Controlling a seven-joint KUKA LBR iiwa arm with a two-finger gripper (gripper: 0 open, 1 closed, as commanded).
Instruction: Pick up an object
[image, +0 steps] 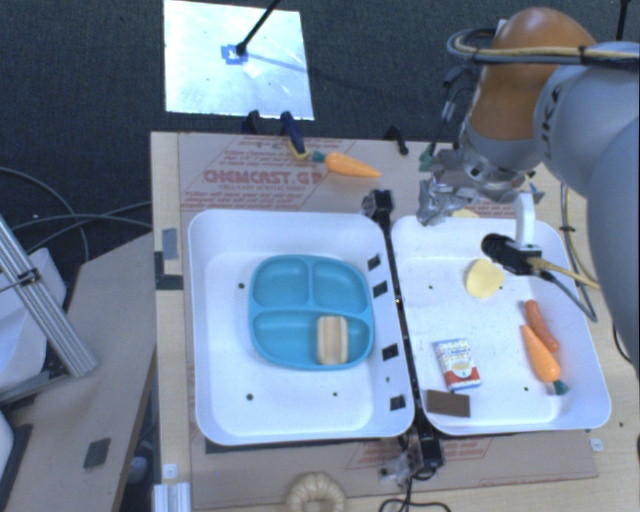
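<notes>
The end effector (437, 206) hangs over the far left corner of the right bin (500, 335) with nothing visibly in its grasp. Whether it is open or closed I cannot tell from this slant.

The nearest candidate is the yellow disc (484, 278), lying flat near the middle of that bin and apart from everything else. Two carrots (540, 358) lie close together by the right wall. A small carton (457, 363) and a brown block (447, 403) sit toward the near edge.

I judge the disc or the carton the better pick. Each lies clear of the walls, so the end effector can come straight down centred over it and close across the narrower side. The carrots are almost touching, so going for one risks nudging the other.

In the left bin (220, 260) a blue plate (300, 300) holds what looks like a slice of bread (332, 340).

The board (215, 155) under the bins reads "CHEMCAST". The carton's print is too small to read.
</notes>
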